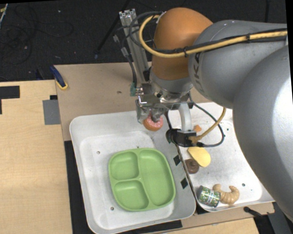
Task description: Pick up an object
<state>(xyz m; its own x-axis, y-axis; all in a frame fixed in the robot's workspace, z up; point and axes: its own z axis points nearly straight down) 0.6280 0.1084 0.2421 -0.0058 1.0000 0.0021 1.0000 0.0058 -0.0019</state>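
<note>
Dark floor with loose cables lies beyond the far edge of the bench [28, 148], which carries 2 shallow white bins side by side. In the left bin [85, 144] sits a green plate [141, 180] with 3 compartments. The right bin [252, 181] holds a yellow lemon-like piece [200, 156], a small brown round thing [192, 166], a green can [209, 196] on its side and a tan croissant [228, 194] near the front edge. The grey arm [248, 60] reaches in from the right, and its gripper [153, 119] hangs over the far rim where the 2 bins meet, with a pink doughnut [153, 123] right at its tip. The doughnut looks to be between the fingers, though from this angle I cannot tell for sure whether they are closed on it or merely resting around it. It is probably a light toy, either soft foam or hollow plastic, smooth and rounded, so it could roll or squirt out of a shallow pinch. The safest hold would be across the ring's body, or with 1 finger through the hole, squeezed gently.
</note>
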